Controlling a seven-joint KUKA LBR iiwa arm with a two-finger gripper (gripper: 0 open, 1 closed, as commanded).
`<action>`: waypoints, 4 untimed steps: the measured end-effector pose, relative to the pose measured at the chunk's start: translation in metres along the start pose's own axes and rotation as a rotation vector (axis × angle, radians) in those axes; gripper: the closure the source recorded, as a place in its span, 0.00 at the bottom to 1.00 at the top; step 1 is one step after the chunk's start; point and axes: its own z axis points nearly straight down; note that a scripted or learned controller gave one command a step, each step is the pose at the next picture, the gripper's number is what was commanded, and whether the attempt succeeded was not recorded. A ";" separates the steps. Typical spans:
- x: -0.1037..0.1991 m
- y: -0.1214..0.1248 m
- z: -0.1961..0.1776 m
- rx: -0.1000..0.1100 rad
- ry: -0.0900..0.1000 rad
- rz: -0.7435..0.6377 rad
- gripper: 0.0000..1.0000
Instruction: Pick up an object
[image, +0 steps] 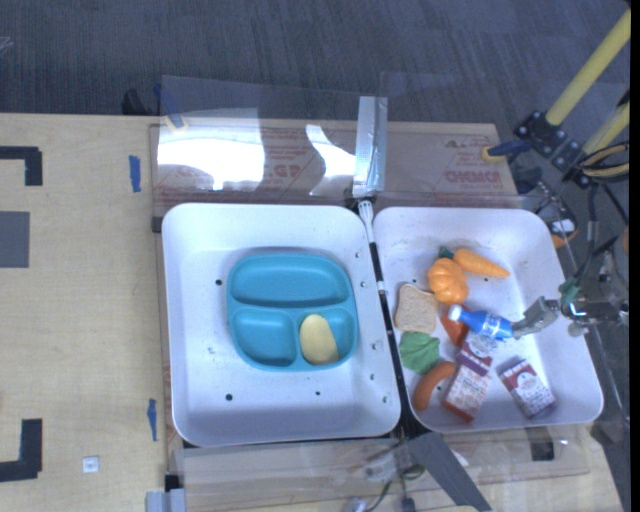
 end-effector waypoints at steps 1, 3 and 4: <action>0.034 0.078 0.075 -0.007 -0.001 -0.079 0.00; 0.041 0.087 0.106 -0.012 -0.003 -0.057 1.00; 0.120 0.136 0.015 -0.013 0.000 -0.156 1.00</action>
